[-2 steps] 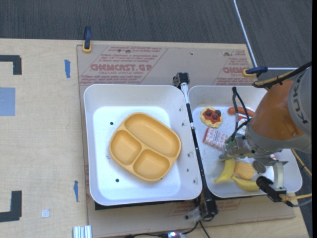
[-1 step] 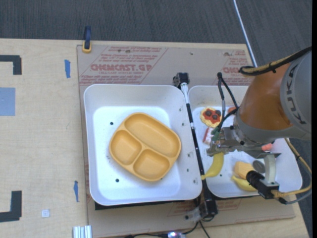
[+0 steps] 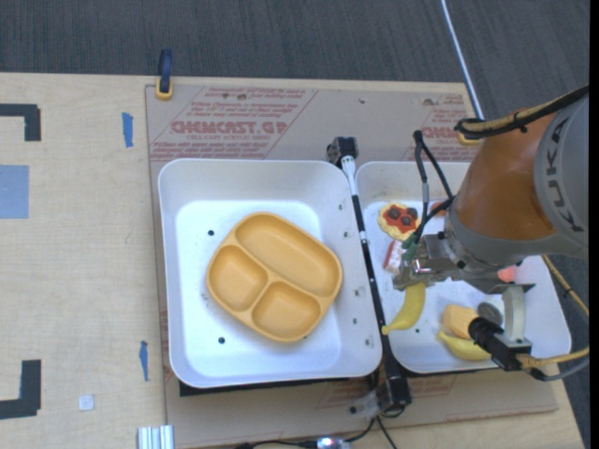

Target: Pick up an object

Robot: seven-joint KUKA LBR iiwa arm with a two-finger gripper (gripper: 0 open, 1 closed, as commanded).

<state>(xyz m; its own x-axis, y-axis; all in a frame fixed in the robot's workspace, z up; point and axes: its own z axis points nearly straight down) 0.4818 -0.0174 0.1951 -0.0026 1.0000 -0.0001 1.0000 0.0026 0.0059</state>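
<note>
My gripper [image 3: 412, 267] hangs low over the left part of the right bin [image 3: 558, 337], under the grey and orange arm. A yellow toy banana [image 3: 407, 312] lies just below it, its upper end reaching the gripper's metal tip; I cannot see whether they touch. A small yellow and red pizza-like toy [image 3: 399, 219] lies farther back in the same bin. A yellow chunk [image 3: 457, 320] and a second curved yellow piece [image 3: 465, 347] rest near the bin's front. A pink bit [image 3: 508, 273] peeks out beside the arm.
The left bin [image 3: 178, 251] holds a yellow three-compartment plate [image 3: 273, 276]. A black divider rail [image 3: 365, 251] runs between the bins. Black cables and a black fitting [image 3: 491, 337] hang from the arm over the right bin's front. The arm's body hides much of that bin.
</note>
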